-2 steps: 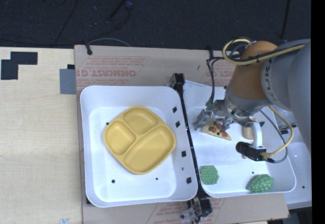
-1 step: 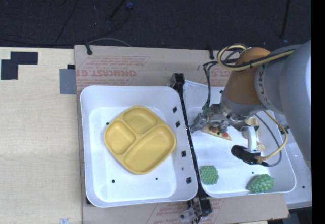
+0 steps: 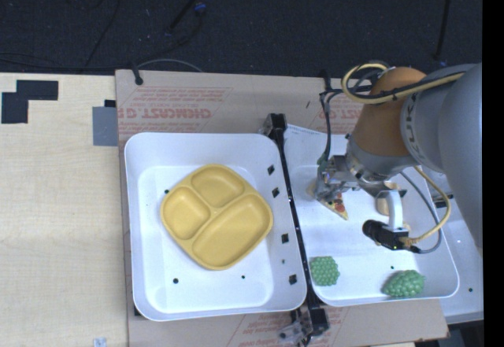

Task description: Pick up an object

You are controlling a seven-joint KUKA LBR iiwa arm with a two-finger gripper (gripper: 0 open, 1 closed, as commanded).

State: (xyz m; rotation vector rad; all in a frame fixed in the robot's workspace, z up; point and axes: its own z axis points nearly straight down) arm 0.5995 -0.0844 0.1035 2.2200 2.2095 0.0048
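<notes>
My gripper (image 3: 331, 186) is low in the right bin (image 3: 441, 290), near that bin's left wall and towards its back. A small orange and red wedge-shaped toy, like a pizza slice (image 3: 340, 208), lies right beside the gripper's tip on the bin floor. I cannot tell whether it is touching the gripper. Two green, bumpy, broccoli-like pieces lie near the front of the same bin, one (image 3: 324, 270) at the left and one (image 3: 404, 283) at the right. The arm's grey and orange wrist (image 3: 390, 121) hides the back right of the bin.
The left bin (image 3: 150, 275) holds a yellow divided plate (image 3: 216, 215) in its middle. A black divider (image 3: 285, 204) runs between the two bins. Cables and a black fitting (image 3: 383, 234) hang from the wrist over the right bin.
</notes>
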